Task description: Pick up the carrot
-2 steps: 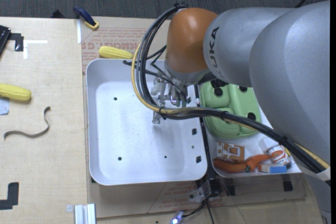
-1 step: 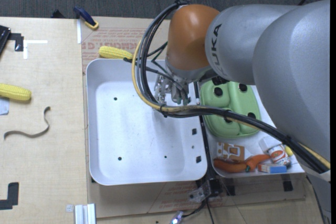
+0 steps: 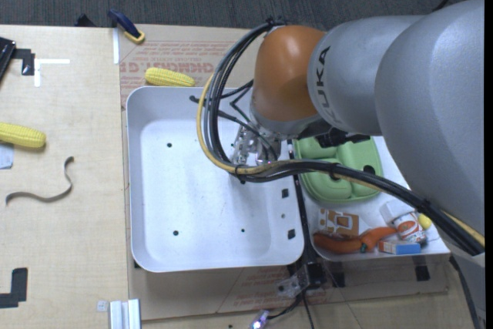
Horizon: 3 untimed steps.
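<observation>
Your view looks down at a slant on a bench with two shallow white bins side by side. The left bin (image 3: 192, 243) fills the middle of the frame, and its floor shows a few small dark dots. The right bin (image 3: 431, 249) sits at the lower right, much of it hidden under the arm. The grey arm (image 3: 400, 73) enters from the right edge and sweeps across the upper right, its orange band (image 3: 281, 73) near the top centre, with black and yellow cables (image 3: 212, 127) looping beside it. Below the band, the gripper (image 3: 250, 146) hangs over the right edge of the left bin, just above centre; it is a small metallic cluster tangled among cables, and you cannot tell how it is set or whether anything is in it. The carrot (image 3: 347, 243) lies in the right bin near the lower right of the frame, an orange length stretched left to right along the bin's near wall, well apart from the gripper. Just above it lies a small orange-and-white patterned packet (image 3: 339, 222), and to its right a small blue-and-white item (image 3: 408, 246). A green object (image 3: 347, 166) rests further up in that bin, partly under the arm. Outside the bins, one yellow corn cob (image 3: 169, 77) lies on cardboard just above the left bin, and another (image 3: 21, 135) rests at the left edge on the pale bench.
</observation>
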### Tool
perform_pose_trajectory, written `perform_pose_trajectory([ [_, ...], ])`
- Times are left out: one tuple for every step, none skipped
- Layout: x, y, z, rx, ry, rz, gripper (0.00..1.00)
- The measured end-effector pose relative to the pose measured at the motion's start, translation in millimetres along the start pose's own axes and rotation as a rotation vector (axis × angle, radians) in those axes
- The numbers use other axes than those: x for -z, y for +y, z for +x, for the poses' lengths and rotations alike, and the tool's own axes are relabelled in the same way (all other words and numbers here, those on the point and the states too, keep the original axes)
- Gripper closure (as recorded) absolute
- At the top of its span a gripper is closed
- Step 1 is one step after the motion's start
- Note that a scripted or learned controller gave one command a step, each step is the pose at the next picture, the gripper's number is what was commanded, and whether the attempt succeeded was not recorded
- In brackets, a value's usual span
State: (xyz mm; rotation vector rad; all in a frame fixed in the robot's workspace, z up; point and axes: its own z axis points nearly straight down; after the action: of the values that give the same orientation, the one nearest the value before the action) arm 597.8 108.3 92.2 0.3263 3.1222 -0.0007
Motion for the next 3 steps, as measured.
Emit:
perform_pose_trajectory([
  [0.1,0.1,0.0,0.0,0.0,0.0,0.0],
  [-0.5,60.2,52.5,-0.144,0.001,0.001,0.0],
  [-0.1,97.3,121.8,0.162,0.002,0.001,0.0],
])
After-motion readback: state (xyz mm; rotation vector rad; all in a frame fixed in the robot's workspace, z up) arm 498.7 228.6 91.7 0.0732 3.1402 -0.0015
